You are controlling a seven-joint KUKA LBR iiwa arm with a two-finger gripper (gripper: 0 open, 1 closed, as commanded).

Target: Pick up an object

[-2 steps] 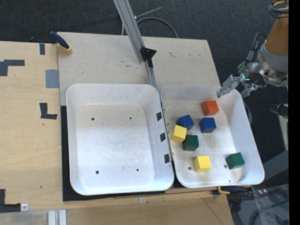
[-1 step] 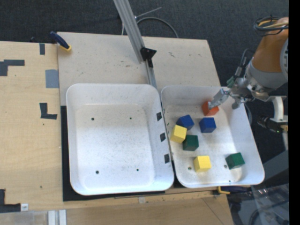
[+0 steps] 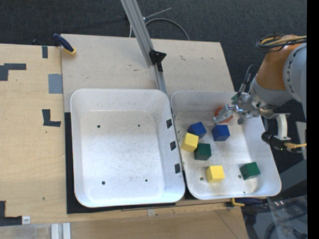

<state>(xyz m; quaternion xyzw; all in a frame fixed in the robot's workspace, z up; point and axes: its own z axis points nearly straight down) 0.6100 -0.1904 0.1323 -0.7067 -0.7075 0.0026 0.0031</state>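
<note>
From the camera above the bench (image 3: 124,63), I am reaching in from the right, my grey arm (image 3: 291,78) with its orange band leaning over the far right corner of the right bin (image 3: 264,183). My hand (image 3: 227,114) is hanging low inside that bin, near its far wall, with reddish-orange fingers (image 3: 223,116) pointing left and toward the blocks. From this angle I cannot tell whether they are apart or together, and I am seeing nothing between them.

The blocks are all lying in the right bin. A blue block (image 3: 221,132) is sitting just near of my hand, closest to it. A second blue block (image 3: 197,129) is lying to its left, touching or nearly touching a yellow block (image 3: 190,142), which is crowding against a dark green block (image 3: 202,151). These four are forming a tight cluster in the middle of the bin, so neighbours are pressing in around each one. A second yellow block (image 3: 215,173) is lying apart, nearer the front, and a second green block (image 3: 249,170) is lying alone toward the near right corner.

The left bin (image 3: 79,133) is sitting just beside the right one. A metal rail (image 3: 139,29) is slanting across the bench down to where the two bins meet, and a blue and yellow tool (image 3: 65,44) is lying at the bench's far left corner.
</note>
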